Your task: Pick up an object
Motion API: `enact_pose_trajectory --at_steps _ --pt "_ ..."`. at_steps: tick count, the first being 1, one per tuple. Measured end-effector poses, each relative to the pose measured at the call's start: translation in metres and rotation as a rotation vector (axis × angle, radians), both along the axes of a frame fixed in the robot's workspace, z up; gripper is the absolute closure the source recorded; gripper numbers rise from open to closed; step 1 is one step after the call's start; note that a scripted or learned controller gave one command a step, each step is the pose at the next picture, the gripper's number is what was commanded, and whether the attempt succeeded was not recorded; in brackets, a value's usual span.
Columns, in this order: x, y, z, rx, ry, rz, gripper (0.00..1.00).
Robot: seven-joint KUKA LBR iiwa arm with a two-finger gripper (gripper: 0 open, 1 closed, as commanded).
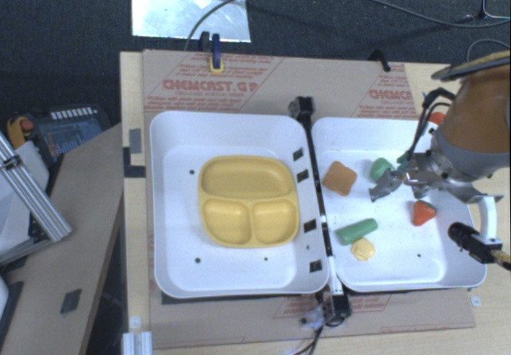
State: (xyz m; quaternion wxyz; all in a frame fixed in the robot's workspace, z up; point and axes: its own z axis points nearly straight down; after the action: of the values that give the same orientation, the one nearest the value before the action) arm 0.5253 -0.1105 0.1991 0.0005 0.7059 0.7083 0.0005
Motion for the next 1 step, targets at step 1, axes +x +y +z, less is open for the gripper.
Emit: enact_pose_trajectory --at_steps 1 --pt "0.0097 0.0007 -0.0493 0.001 0.004 -0.001 0.00"
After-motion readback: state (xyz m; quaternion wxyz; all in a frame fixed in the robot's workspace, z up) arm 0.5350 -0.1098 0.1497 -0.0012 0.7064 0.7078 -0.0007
